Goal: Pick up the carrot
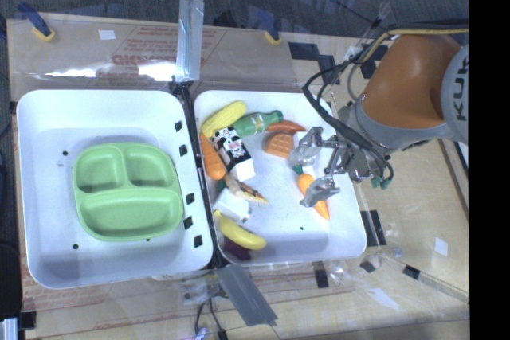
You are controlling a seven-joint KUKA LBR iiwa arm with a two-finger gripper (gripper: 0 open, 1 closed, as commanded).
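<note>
Orange carrot (312, 193), green plate (126, 191), 2 yellow bananas (224, 117), white bins (48, 123).

tray (125, 191) in left bin (32, 171) | carrot (312, 191) in right bin (351, 239), under end effector (313, 169)

Pincer (313, 169) over carrot (311, 193), right bin (344, 233), green plate (126, 190) left

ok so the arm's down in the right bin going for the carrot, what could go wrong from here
1. The pincer sits over the carrot, but the carrot is not clearly between its fingers, so it could close on nothing or only clip one end.

2. The orange slice-shaped toy lies right beside the pincer and could get bumped or caught instead.

3. The carrot lies on bare floor of the right bin, so a glancing contact could slide it away.
</note>
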